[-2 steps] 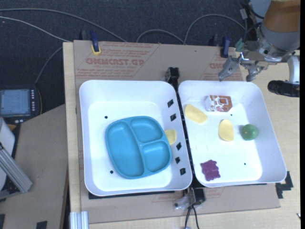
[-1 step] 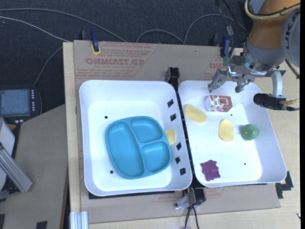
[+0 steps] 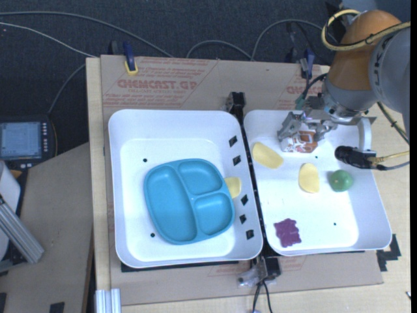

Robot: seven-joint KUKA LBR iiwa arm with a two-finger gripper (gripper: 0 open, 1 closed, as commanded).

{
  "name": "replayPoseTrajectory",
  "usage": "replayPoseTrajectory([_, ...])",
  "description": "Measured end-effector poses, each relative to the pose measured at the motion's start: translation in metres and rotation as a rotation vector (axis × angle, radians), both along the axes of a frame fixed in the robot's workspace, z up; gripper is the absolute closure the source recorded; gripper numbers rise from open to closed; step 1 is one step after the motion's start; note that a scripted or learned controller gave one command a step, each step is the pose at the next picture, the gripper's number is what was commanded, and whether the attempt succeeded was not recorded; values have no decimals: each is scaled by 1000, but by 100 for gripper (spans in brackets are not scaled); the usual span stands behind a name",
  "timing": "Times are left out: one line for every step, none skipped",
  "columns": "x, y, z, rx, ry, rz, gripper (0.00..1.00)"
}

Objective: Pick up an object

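Gripper (image 3: pixel 301 134) sits low in the right bin (image 3: pixel 365 230), near its back edge, fingers closed around a small red-and-white packet (image 3: pixel 303 142). Just below-left of it lies a pale yellow piece (image 3: pixel 267 156); below it another yellow piece (image 3: pixel 309 178), with a green ball (image 3: pixel 340 180) to that one's right. Purple lump (image 3: pixel 287 232) well below. Far left, in the left bin (image 3: pixel 124 175), a blue divided plate (image 3: pixel 189 199) with a small yellow bit (image 3: pixel 233 186) touching its right rim.
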State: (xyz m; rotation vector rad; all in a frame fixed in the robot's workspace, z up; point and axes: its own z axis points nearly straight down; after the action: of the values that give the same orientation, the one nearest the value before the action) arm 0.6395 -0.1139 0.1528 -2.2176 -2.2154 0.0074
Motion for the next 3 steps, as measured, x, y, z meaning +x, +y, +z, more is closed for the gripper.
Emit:
replayPoseTrajectory([4, 0, -41, -4, -21, 1, 0])
replayPoseTrajectory([5, 0, -30, -7, -27, 1, 100])
replayPoseTrajectory([7, -7, 17, -3, -14, 1, 100])
